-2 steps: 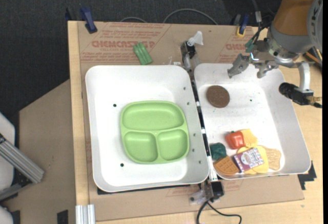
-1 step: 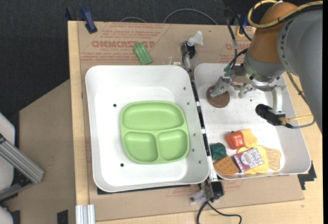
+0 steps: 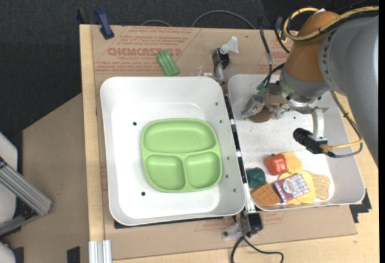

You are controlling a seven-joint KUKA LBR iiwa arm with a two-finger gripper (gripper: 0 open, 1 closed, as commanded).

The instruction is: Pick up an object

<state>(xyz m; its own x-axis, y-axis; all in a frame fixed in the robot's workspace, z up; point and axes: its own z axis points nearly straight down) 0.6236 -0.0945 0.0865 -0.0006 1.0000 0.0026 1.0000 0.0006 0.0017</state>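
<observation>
So the gripper (image 3: 260, 108) is down in the upper part of the right bin (image 3: 346, 195), right on top of a small brown object (image 3: 260, 116) that peeks out just below its tip. I honestly can't tell whether it has that thing or is merely touching it. Everything else, the red piece (image 3: 277, 163), dark green piece (image 3: 255, 176) and purple packet (image 3: 293, 185), sits piled at the bin's near end, well apart from the gripper, toward the front edge. The left bin (image 3: 114, 135) has a green divided tray (image 3: 180, 154).
</observation>
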